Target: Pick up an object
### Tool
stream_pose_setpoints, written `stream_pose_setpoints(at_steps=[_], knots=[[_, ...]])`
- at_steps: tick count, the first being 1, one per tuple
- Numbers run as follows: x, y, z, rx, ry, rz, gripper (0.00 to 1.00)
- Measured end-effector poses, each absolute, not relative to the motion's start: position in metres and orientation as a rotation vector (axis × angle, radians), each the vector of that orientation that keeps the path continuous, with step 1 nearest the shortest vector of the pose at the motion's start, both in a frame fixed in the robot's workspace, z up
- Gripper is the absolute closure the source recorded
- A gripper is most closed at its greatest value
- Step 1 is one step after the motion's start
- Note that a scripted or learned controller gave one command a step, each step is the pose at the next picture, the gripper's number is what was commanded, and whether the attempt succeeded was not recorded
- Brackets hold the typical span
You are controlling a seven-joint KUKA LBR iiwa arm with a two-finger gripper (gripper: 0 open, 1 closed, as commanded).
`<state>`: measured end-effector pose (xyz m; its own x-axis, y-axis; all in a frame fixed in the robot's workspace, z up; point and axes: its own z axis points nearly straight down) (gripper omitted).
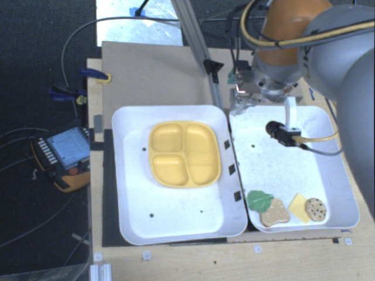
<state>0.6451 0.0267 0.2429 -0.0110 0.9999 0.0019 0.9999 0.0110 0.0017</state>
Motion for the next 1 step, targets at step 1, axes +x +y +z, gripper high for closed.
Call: stream_pose_setpoints(at_steps=[1], knots=[[0.6459,0.0728,0.2413,-2.211,-2.232,-0.005,1.00]])
